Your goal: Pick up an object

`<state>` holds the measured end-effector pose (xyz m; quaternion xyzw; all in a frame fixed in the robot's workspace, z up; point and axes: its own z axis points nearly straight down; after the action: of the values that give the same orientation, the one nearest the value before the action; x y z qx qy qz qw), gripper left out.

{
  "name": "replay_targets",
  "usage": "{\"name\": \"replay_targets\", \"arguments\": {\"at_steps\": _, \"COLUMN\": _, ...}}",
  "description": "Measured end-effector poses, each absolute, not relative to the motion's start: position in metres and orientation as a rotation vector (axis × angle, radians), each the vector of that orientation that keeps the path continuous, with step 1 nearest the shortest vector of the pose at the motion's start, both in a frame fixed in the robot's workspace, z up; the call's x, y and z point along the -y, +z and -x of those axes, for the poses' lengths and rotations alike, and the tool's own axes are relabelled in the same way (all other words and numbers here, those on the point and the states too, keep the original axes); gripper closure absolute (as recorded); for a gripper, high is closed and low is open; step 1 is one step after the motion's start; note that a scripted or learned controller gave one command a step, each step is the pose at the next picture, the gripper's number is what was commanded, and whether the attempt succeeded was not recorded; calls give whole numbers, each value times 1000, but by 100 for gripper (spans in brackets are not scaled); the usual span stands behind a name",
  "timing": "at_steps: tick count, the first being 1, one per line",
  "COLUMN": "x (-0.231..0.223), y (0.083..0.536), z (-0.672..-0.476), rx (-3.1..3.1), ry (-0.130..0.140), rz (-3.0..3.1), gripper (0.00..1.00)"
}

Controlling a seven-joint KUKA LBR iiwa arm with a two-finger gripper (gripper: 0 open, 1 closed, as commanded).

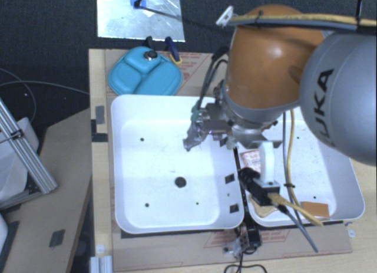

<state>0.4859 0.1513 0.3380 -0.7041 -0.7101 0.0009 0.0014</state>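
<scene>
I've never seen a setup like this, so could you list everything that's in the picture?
White bins: two, side by side on the bench.
Blue divided tray: one, behind the left bin.
Shiny sheet: one, silver, at the top.
Red-and-white packet: one, right bin, near the divider.
Orange-brown flat piece: one, right bin's front.
Arm: one, grey with orange band, over the bins.
Gripper: one, metal, above the left bin's back.
</scene>
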Motion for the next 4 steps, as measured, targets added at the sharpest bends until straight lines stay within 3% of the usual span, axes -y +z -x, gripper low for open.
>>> {"name": "replay_targets", "arguments": {"at_steps": 1, "x": -158, "y": 182, "z": -494, "rx": 2218, "ry": 15, "rz": 2217, "gripper": 0}}
{"name": "replay_targets", "arguments": {"at_steps": 2, "x": -42, "y": 192, "z": -515, "rx": 2213, "ry": 2, "rz": 2237, "gripper": 0}}
{"name": "replay_targets", "arguments": {"at_steps": 3, "x": -51, "y": 203, "z": -515, "rx": 2224, "ry": -5, "rz": 2221, "gripper": 100}}
{"name": "replay_targets", "arguments": {"at_steps": 4, "x": -27, "y": 246, "z": -487, "rx": 2223, "ry": -6, "rz": 2225, "gripper": 100}}
